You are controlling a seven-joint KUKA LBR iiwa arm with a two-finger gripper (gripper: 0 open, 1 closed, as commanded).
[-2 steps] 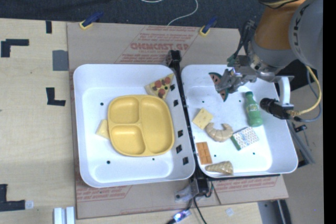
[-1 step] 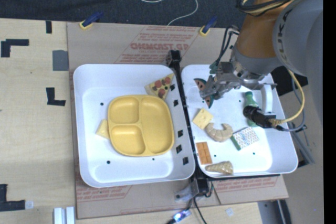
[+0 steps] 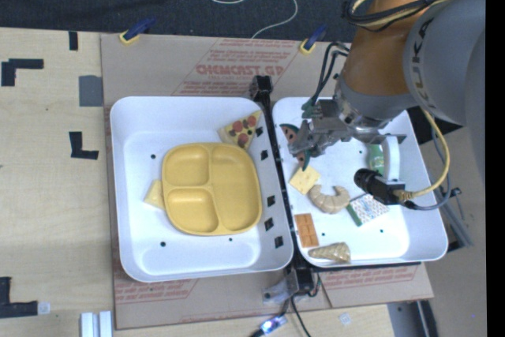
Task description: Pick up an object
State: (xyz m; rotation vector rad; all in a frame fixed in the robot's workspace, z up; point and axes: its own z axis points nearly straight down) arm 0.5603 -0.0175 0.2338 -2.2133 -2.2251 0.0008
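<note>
Two bins side by side; gripper point(image 3: 304, 158) hung low over right bin point(image 3: 418, 237). We saw cheese wedge point(image 3: 304, 180) just below fingertips, croissant point(image 3: 330, 199) beyond it. Fingers perhaps slightly parted, nothing visibly between them; we could not tell. Yellow divided plate point(image 3: 211, 188) well left of gripper.

Arm point(image 3: 465, 51): my casing is smooth grey, rounded, with part of a dark printed letter on the shell near the wrist.
Band point(image 3: 379, 51): a broad orange collar — glossy, domed on top where the light catches it.
Wrist point(image 3: 367, 110): grey ring below the orange, darker metal under that.
Gripper point(image 3: 306, 144): my black and dark grey hardware, angular, with a small red-brown patch on it.
Cables: thin black leads run down my wrist's left side; a yellow one loops over the orange dome, another curves along my right flank — ending at a black plug.
</note>
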